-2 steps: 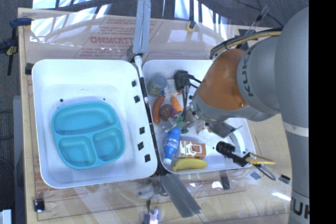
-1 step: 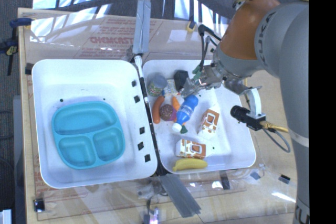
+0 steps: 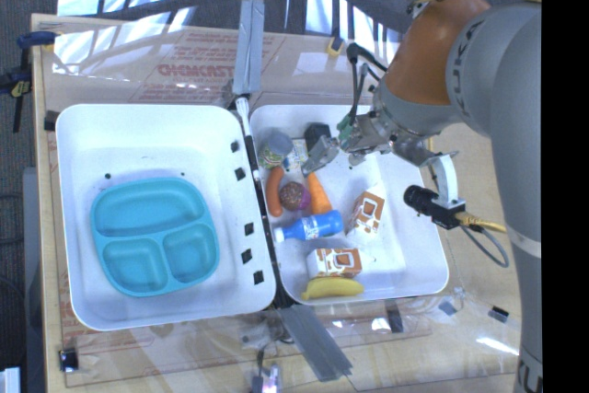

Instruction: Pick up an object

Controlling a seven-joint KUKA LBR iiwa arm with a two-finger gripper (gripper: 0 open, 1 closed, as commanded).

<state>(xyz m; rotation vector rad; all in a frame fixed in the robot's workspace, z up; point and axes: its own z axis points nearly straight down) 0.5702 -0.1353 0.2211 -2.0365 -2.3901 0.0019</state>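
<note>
Banana (image 3: 333, 288) at right bin (image 3: 433, 267) front edge, small carton (image 3: 335, 261) just behind. Gripper (image 3: 324, 152) low near bin's back-left corner, above crowded carrots (image 3: 317, 191), blue bottle (image 3: 310, 226). Jaw state: cannot tell. Risk: fingers jam between tightly packed items, grasp slips.

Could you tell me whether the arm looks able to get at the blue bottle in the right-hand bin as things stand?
Probably yes. The blue bottle lies on its side with nothing on top of it, and the gripper hangs in the same bin. The carrots and the carton lie close beside it, which could crowd the grasp.
</note>
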